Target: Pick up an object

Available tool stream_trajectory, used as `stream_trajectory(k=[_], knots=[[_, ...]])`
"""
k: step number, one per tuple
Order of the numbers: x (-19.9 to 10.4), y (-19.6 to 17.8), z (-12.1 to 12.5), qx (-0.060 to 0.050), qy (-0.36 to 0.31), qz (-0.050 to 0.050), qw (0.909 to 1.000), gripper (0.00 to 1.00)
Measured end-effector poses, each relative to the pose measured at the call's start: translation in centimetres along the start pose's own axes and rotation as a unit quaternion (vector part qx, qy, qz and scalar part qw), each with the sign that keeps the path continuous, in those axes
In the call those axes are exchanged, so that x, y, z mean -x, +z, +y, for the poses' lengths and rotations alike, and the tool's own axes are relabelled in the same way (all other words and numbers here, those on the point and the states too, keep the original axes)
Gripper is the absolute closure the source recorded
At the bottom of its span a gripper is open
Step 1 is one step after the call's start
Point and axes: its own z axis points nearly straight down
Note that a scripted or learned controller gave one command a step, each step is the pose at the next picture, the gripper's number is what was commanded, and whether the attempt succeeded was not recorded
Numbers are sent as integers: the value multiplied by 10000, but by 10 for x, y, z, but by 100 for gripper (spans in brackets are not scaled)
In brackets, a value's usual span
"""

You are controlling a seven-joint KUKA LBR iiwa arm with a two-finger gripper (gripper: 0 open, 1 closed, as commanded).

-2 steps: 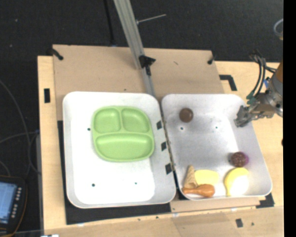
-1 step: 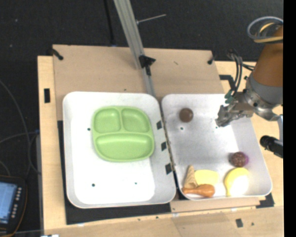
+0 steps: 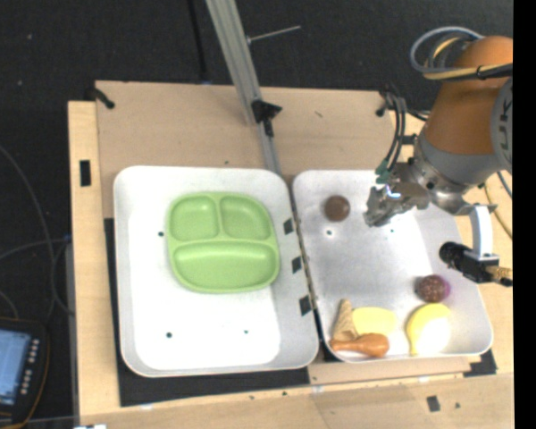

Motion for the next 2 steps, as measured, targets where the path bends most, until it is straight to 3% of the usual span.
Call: stream_trajectory(k=[1,2], knots=[[-59,2,23,3,-9,1,10000,100],[-100,5,34,0,1,-2,10000,100]])
